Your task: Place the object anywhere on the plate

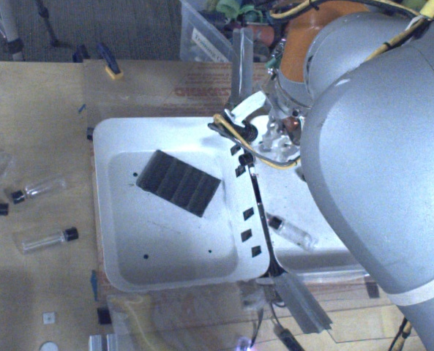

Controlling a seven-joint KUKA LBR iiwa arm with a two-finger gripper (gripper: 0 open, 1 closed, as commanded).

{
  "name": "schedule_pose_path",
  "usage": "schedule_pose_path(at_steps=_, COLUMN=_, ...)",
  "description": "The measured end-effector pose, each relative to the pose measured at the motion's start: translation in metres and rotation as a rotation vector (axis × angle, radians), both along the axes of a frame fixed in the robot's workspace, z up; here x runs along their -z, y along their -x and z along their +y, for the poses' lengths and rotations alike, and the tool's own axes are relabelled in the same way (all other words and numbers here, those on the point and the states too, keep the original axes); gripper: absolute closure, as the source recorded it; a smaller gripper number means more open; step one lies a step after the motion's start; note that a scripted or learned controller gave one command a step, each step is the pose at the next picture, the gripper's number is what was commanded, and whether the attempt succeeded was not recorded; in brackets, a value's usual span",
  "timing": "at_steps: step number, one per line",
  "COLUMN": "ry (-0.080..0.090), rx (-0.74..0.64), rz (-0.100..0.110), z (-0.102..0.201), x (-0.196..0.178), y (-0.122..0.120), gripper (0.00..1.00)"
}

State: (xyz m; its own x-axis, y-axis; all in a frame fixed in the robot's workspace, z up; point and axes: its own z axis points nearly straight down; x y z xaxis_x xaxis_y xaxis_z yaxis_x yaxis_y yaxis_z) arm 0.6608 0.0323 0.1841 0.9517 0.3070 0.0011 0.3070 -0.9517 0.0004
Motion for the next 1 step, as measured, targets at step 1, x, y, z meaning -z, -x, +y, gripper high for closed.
schedule_pose_path(at_steps=1, ry=-0.001, rx=-0.161, rz=0.003, z=0.1190, x=0.0334, y=0.0062, gripper=1.00)
